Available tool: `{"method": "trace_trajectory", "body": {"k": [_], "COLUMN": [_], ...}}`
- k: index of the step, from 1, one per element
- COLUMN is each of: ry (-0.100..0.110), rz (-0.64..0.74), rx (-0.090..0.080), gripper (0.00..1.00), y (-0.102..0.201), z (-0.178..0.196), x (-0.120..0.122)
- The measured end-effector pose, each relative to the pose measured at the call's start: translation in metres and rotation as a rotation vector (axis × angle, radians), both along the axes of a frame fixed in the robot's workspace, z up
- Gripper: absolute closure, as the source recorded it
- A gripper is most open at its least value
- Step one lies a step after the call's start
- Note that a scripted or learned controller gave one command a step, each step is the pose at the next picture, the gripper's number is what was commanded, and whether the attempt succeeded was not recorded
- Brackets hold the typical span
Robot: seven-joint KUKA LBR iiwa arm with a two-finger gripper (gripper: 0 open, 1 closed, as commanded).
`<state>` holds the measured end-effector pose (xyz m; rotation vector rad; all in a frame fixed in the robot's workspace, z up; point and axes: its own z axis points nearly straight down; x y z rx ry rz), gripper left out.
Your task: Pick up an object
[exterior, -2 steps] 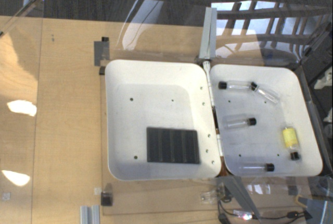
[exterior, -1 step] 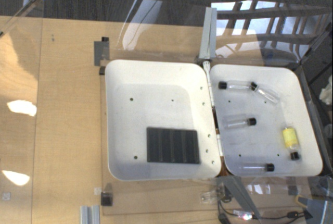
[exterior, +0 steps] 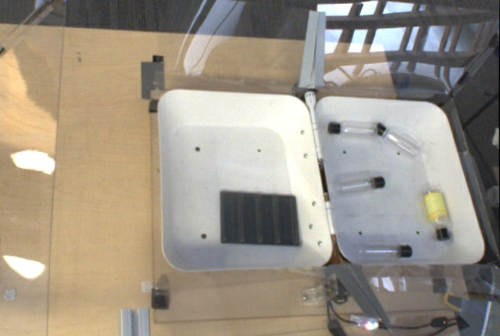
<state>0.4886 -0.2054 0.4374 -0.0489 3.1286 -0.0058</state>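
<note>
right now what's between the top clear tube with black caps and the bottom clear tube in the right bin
In the camera view, one short clear tube with a black cap lies between the top tube and the bottom tube.

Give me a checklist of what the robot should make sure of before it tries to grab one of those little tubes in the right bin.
1. Targets present: ok, clear tubes with black caps and a yellow vial lie in the right bin.
2. A target lies apart from others: ok, the middle tube lies alone.
3. Target away from walls: not ok for the bottom tube, near the front wall.
4. Left bin: holds just a dark ribbed pad.
5. Gripper ready: cannot tell.
</note>
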Motion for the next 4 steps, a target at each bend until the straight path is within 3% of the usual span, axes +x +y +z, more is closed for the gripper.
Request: {"method": "trace_trajectory", "body": {"k": [4], "ry": [-0.052], "rz": [0.002], "rx": [-0.014], "gripper": [1.0], "y": [0.004], "z": [0.053], "x": [0.009]}}
